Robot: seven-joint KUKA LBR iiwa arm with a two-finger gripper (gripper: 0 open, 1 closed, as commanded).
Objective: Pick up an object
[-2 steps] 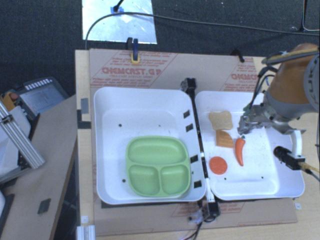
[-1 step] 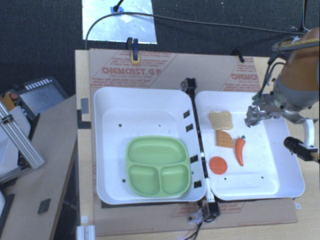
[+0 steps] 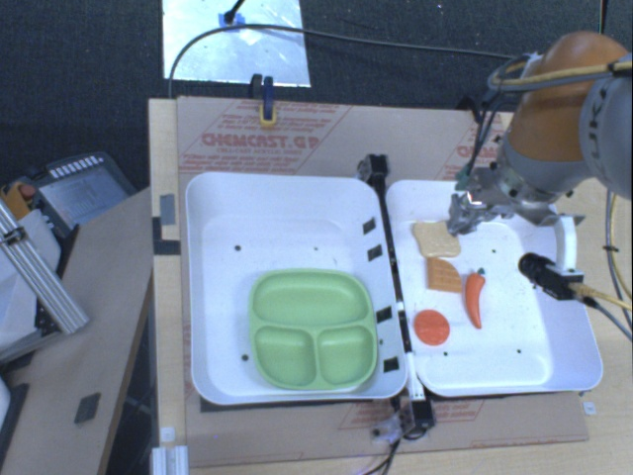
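The pincer (image 3: 463, 216) hangs low in the right bin (image 3: 564, 364), getting ready to grab, right beside the top right edge of the cracker (image 3: 436, 238) in the upper left of that bin, and next it must close on it.

Gripper (image 3: 463, 216) over bread slice (image 3: 436, 238), green tray (image 3: 313, 328) left bin (image 3: 213, 265)
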